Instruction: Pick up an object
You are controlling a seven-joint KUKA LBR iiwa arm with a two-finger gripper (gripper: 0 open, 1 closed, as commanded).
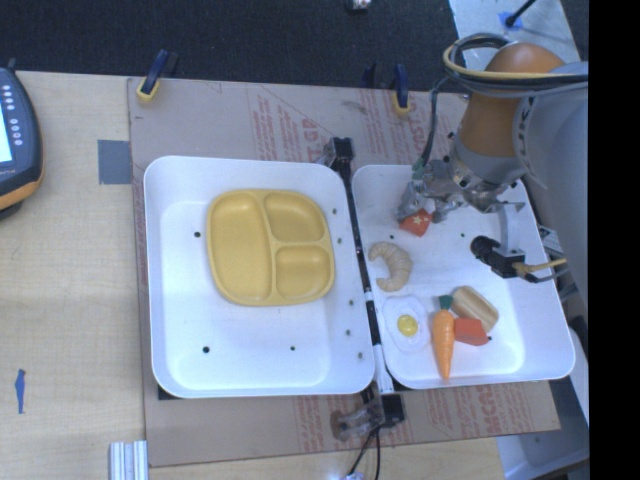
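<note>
1. The left bin [180,368] holds a yellow divided plate [270,245], lying flat and apart from the toys.
2. In the right bin [545,363] lie a croissant [391,265], a fried egg [406,324], a carrot [442,342] and a hot dog [473,308], spread loosely, probably so each can be reached alone.
3. The tool [420,210] is down at the far corner, right over a small red object [415,224]; whether it is gripping, I cannot tell.
</note>
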